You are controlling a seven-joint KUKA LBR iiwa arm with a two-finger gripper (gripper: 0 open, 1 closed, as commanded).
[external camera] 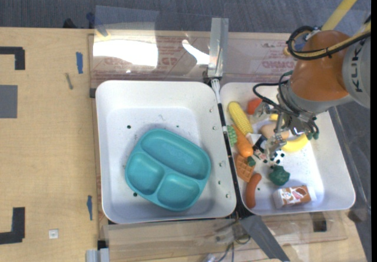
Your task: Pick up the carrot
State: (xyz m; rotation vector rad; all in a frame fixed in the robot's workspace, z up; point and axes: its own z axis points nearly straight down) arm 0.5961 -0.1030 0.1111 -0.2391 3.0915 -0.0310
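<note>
At the near edge of the right bin (344, 196) lie a small red and white packet (292, 195) and a sausage (252, 189), the things closest to the camera. A little behind them sit a dark green toy vegetable (278, 175) and an orange waffle-like piece (245, 168).

The carrot (242, 143) lies on the left side of the right bin, close to the wall that divides it from the left bin (112, 137), which holds a teal plate (168, 167) with compartments. The carrot touches or almost touches the corn cob (239, 118) behind it and the waffle-like piece in front of it. Its long axis goes from the far left to the near right. One end seems to carry a bit of green on the far side, but I cannot tell this with certainty.

I judge that the carrot is a light plastic toy, stiff and rather smooth, so it can slip if the grip is near the thin tip. The best place to hold is the thick middle, with the fingers across the long axis.

The gripper (275, 148) hangs over the middle of the right bin, just beside the carrot on its right. I cannot tell whether its fingers are wide or narrow, because small things under them confuse the view.
</note>
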